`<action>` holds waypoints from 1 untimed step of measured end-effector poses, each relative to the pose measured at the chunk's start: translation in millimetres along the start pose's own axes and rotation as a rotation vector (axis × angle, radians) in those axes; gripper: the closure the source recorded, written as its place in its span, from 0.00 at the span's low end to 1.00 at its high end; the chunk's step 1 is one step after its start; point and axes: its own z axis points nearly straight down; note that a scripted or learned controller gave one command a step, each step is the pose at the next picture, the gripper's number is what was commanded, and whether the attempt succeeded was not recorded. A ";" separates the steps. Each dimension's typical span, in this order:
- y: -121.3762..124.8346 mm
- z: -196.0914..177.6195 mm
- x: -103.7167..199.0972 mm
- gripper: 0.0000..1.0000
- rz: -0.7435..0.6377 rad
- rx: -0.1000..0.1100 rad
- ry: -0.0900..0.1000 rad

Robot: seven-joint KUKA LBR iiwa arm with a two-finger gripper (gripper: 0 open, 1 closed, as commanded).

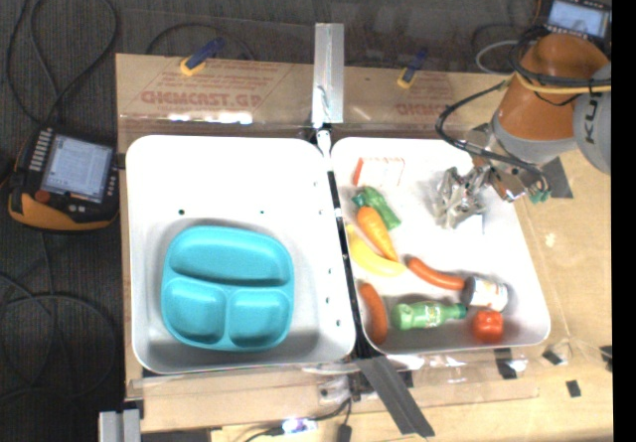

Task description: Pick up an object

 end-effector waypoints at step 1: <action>17.5 -4.4 -35.2 1.00 -0.380 0.001 0.001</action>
